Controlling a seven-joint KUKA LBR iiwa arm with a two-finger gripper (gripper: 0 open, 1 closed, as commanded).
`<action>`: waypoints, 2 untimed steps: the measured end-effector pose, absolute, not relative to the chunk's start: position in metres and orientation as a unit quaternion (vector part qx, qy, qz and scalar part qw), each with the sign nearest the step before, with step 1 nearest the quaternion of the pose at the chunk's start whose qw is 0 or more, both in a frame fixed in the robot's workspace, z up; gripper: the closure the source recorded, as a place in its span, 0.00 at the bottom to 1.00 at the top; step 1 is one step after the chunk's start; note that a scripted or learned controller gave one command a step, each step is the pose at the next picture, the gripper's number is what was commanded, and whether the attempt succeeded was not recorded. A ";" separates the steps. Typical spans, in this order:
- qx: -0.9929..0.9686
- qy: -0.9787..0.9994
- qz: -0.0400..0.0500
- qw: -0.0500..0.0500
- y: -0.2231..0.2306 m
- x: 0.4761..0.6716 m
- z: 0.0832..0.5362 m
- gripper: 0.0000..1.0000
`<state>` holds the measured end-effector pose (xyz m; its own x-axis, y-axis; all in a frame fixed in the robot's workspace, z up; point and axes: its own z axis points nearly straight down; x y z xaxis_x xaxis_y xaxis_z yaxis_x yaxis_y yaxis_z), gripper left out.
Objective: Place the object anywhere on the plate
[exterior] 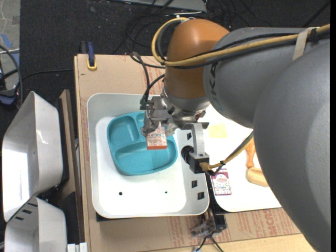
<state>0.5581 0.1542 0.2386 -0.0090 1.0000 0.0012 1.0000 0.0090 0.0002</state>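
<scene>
A pink-labelled packet (221, 183), a yellow square (217, 131) and a tan object (256, 177) lie in the right bin (247, 203).

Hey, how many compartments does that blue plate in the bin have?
3 show on the blue plate: one large at the near side, one at the far left, one at the far right partly behind the gripper; more may be hidden.

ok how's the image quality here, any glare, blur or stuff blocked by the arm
Camera view: lighting is even and soft, with no harsh glare on the white bin; the blue plate and the small object at the gripper look fairly sharp; the arm looms large and slightly soft, covering much of the right bin.
</scene>
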 end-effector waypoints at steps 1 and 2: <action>-0.705 -0.709 0.001 0.000 0.166 0.559 0.229 1.00; -0.706 -0.708 0.001 0.000 0.166 0.559 0.229 0.00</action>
